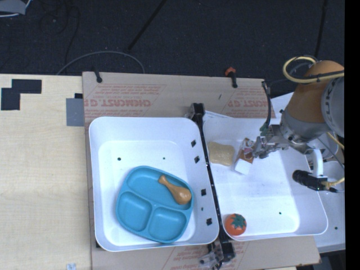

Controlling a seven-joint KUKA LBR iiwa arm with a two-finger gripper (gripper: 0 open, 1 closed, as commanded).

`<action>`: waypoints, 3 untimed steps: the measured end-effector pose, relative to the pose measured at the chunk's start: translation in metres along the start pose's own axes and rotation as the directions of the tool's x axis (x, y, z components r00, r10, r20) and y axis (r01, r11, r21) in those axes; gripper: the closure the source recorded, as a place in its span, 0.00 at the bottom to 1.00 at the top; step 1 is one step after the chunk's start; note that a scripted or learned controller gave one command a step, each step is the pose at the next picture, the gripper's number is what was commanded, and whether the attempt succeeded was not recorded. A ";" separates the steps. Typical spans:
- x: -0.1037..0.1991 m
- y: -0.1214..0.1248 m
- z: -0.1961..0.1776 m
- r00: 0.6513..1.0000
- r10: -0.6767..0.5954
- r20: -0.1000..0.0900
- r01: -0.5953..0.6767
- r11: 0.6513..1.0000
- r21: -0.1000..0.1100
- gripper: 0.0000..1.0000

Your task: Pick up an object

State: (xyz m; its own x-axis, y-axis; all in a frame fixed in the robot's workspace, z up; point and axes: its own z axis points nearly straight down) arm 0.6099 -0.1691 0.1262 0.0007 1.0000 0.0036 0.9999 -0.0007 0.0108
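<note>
Tomato toy [235, 224] at right bin's [306, 218] near edge; cardboard [126, 102] reads mirrored "CHEMCEST"; tool [251, 151] over small white block [243, 165], grip state unclear.

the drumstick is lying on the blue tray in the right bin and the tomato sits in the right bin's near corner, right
Not quite. The camera view shows the drumstick on the blue tray in the left bin, not the right one. The tomato does sit in the right bin's near corner.
</note>
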 end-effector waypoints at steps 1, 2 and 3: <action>0.009 0.006 -0.056 1.000 -0.003 0.004 0.003 1.000 0.008 1.00; 0.007 0.014 -0.118 1.000 -0.002 0.005 0.002 1.000 0.006 1.00; 0.006 0.015 -0.127 1.000 -0.004 0.004 0.004 1.000 0.011 1.00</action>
State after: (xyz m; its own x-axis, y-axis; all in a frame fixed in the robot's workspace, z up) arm 0.6231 -0.1633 0.2536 -0.0032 1.0000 0.0000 1.0000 0.0032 -0.0004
